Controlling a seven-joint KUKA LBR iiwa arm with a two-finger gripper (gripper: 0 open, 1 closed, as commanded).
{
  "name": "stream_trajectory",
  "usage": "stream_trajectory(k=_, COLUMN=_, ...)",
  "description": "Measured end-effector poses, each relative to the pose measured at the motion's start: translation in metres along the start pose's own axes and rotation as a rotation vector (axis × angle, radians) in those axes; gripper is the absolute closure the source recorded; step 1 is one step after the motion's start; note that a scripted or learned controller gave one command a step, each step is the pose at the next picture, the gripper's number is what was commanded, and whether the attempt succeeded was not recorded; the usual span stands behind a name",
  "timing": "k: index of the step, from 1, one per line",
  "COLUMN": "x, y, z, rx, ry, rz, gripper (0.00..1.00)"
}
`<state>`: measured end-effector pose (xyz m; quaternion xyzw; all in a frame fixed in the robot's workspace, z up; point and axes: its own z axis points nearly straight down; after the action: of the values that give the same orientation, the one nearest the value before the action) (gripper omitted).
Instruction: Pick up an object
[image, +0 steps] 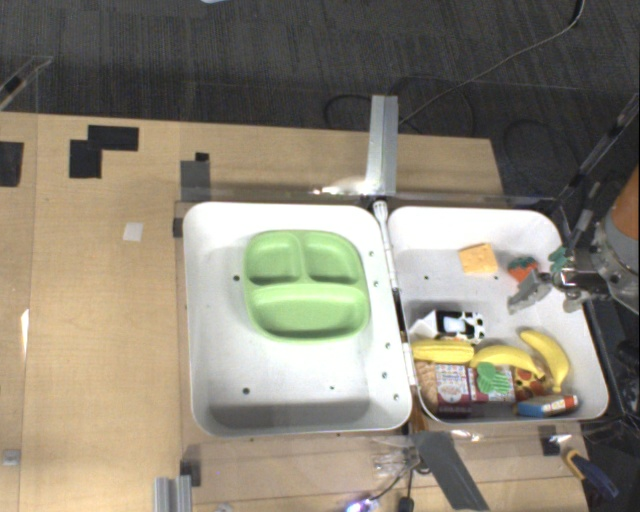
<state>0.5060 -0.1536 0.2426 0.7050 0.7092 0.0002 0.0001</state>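
My gripper (548, 299) hangs over the right side of the right bin (432, 238), open, with nothing between its fingers. One grey finger (524, 294) points down-left; the other sits near the bin's right wall. Just up-left of it lies a small red and green toy (522, 267), and further left an orange block (478, 259). Below the gripper lie yellow bananas (548, 355) and a second banana piece (443, 352). A black and white item (461, 324), a printed snack box (455, 386), a green piece (492, 379) and a red-blue marker (549, 407) crowd the bin's near end.
The left bin (215, 330) holds a green divided plate (304, 283). A metal post (383, 140) stands behind the bins where they meet. Wooden bench surface spreads to the left, and cables run across the dark floor behind.
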Motion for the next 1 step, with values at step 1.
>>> stream_trajectory(k=1, x=-0.0016, y=0.0755, z=0.1127, rx=0.000, ry=0.000, rz=-0.139, gripper=0.00)
